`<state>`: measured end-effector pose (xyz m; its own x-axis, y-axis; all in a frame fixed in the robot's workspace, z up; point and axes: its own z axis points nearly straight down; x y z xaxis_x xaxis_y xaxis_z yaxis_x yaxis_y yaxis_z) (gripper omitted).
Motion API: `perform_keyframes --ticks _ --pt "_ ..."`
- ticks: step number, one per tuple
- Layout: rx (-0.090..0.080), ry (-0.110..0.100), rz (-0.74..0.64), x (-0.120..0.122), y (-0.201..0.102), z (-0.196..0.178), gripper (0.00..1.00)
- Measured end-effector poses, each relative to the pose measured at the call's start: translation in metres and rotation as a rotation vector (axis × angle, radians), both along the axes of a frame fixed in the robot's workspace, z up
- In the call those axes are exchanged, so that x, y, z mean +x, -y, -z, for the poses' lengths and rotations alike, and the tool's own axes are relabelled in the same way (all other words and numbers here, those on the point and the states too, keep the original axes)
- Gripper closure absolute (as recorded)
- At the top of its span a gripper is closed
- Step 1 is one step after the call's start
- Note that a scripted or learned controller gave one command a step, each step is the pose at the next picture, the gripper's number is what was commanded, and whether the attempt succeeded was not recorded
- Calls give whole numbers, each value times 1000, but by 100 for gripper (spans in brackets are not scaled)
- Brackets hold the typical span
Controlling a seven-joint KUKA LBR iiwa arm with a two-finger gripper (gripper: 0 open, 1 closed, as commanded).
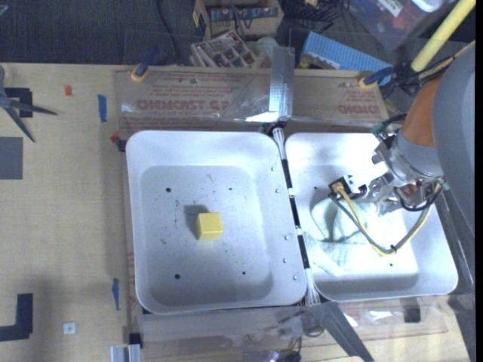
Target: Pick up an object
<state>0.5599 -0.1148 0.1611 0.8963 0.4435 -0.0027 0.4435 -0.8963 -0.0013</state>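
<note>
Since the gripper [381,196] hangs over the right bin [434,277] while the one clear object, a yellow cube [210,225], lies in the left bin [151,164], we judge the pick as not yet begun, or at most at the approach stage. The cube sits near the middle of the left bin's floor, apart from every wall, with nothing touching it. The arm [453,111] reaches in from the right and covers part of the right bin's far side. We see the gripper from above amid cable and bracket, so we cannot tell how far it is open, and we see nothing held in it. Below it, toward the near left corner of the right bin, lies a pale shape [336,243] that we cannot identify; it may be something soft or merely glare on the floor. If the cube is the target, the next move, as we read it, calls for travel across the divide between the bins, a stop directly above the cube, a wrist turn to meet two flat faces, and a straight descent. The cube looks small, so a misaligned grasp could easily miss.
</note>
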Motion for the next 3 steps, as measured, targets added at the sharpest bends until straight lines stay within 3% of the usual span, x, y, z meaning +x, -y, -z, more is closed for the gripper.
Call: perform_keyframes --ticks 1,2,3 --pt "2 -2 107 -82 27 25 100" --pt "-2 10 263 -79 6 71 100" --pt "0 0 253 -69 -12 -23 100"
